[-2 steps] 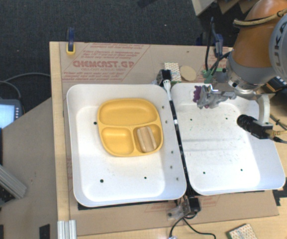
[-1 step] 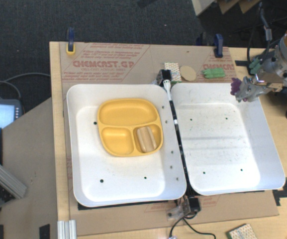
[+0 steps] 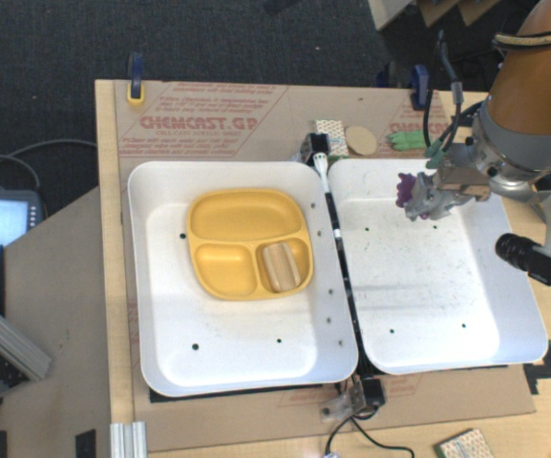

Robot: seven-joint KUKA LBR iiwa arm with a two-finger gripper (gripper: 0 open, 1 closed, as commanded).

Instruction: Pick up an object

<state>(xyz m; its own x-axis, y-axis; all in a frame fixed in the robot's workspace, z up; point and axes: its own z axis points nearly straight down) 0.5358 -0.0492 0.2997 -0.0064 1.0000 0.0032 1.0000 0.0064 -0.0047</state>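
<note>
The end effector [image 3: 426, 201] pinches a small purple plastic object [image 3: 407, 189] by its edge; that shallow hold could slip, dropping it into the right white bin [image 3: 447, 294].

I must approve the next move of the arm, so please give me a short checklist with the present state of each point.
1. Pincer is over the right bin: ok.
2. Purple object is at the pincer: ok.
3. Purple object is truly between the fingers: cannot tell.
4. Purple object is lifted off the bin floor: cannot tell.
5. Yellow tray lies flat in the left bin, apart from the arm: ok.
6. Tan block sits in the tray's lower right compartment: ok.
</note>
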